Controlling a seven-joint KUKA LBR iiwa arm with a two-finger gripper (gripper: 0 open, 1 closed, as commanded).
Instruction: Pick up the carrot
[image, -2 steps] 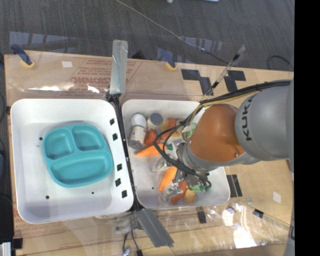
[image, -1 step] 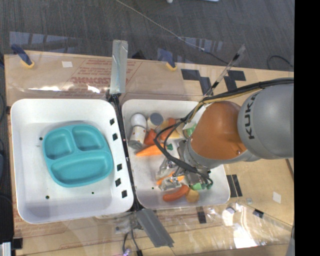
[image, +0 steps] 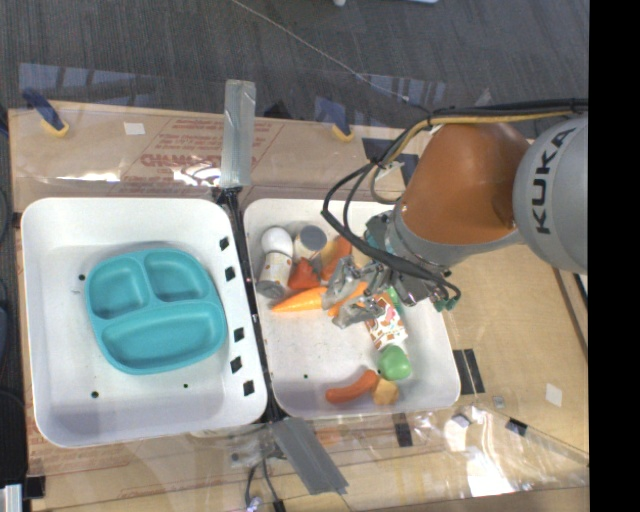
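Note:
The carrot (image: 300, 300) is orange and tapered. It lies in the upper left part of the right bin (image: 300, 355), tip pointing left and thick end to the right. My gripper (image: 348, 296) hangs low over the bin, just right of the carrot's thick end and touching or nearly touching it. Metal parts and orange bits overlap there, so its state is unclear. The grey arm with its orange band (image: 465, 185) covers the bin's upper right corner.
Around the carrot are a white cylinder (image: 275, 243), a grey cap (image: 312, 238) and a red item (image: 303, 272). Below the gripper lie a printed packet (image: 386, 326), a green fruit (image: 396, 363) and a red-orange piece (image: 352, 388). The left bin holds a teal divided plate (image: 155, 308).

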